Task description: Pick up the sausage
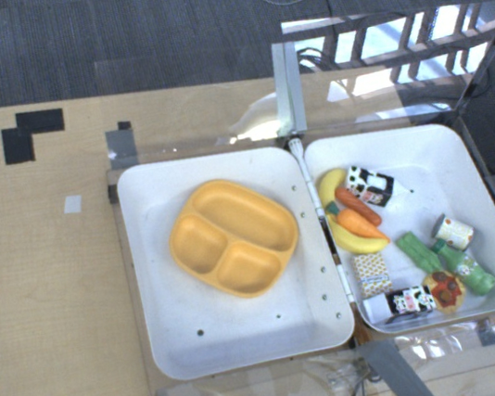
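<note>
On your left, a yellow divided plate (233, 236) lies in the left bin (174, 346), three compartments up. In the right bin (466, 156), a banana (345, 228) lies against the dividing wall with a carrot (357, 216) across it. A black-and-white carton (370, 185) sits just above the carrot. Near the front edge lie two green bottles (420, 251).

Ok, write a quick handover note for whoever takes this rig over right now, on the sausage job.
Sausage: most likely the reddish piece lying across the banana in the right bin, beside a cow-print carton. An orange piece touches it, so the two are hard to tell apart.
Left bin: holds a yellow divided plate.
Done: nothing; the sausage lies in the bin, not lifted.
Left: bring the tool in, grasp the sausage, lift it.
</note>
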